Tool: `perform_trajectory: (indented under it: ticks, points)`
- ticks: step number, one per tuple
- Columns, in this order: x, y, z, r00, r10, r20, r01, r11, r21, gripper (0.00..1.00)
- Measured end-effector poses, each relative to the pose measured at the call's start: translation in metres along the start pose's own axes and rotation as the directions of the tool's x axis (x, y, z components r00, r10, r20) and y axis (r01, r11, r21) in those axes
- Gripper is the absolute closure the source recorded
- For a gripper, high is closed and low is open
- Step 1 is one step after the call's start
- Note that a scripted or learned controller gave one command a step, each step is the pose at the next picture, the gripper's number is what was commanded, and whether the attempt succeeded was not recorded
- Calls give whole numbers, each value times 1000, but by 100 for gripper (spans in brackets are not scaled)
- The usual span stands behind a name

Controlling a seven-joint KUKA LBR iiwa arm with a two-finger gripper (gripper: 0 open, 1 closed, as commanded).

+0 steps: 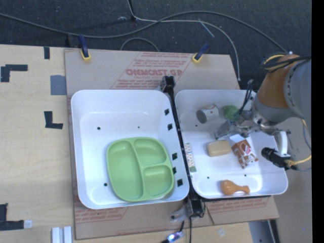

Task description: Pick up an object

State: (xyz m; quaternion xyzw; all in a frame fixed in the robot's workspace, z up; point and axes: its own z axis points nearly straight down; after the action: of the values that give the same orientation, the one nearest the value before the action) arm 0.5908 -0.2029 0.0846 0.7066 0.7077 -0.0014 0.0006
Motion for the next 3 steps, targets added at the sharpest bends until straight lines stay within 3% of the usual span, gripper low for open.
perform_trajectory:
  ticks: [1,3]
  points:
    - [0,1,-12,1000,-1,1,1,1000,-4,100]
    - [16,0,-104,1000,-1,-3,1,1000,-3,100]
